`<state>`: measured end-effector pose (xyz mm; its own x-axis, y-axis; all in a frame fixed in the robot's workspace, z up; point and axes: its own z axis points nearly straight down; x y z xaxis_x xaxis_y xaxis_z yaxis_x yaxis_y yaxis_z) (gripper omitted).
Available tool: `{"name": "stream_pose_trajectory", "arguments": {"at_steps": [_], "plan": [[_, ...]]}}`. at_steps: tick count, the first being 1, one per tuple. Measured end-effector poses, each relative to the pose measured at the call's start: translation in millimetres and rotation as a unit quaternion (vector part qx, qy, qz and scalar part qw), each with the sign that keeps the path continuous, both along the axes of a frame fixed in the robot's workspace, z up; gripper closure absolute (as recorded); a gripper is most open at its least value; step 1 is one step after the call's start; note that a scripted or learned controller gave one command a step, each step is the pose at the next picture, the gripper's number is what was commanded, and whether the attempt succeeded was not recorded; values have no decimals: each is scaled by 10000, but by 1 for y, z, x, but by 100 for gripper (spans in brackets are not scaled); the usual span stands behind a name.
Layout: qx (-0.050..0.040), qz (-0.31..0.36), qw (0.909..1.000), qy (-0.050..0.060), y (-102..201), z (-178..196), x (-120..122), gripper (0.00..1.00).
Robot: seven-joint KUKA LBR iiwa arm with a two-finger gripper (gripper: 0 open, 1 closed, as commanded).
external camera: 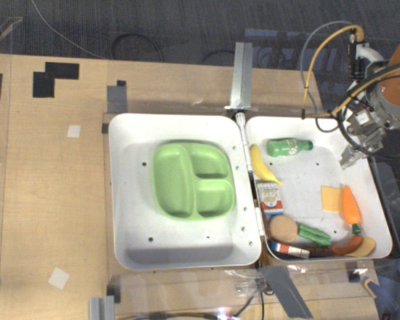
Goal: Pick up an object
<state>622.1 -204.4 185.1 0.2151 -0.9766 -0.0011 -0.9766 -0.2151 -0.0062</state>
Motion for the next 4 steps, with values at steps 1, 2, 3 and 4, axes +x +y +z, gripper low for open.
{"name": "stream_pose_trajectory", "arguments": {"at_steps": [1, 2, 3, 4], "plan": [[3, 6, 10000, -4, 1, 0, 1, 0], [-13, -97, 9999, -31, 9, -87, -39, 0], [-8, 952, 9954, -55, 9, -94, -75, 0], [-30, 172, 9998, -84, 12, -93, -128, 0]]}}
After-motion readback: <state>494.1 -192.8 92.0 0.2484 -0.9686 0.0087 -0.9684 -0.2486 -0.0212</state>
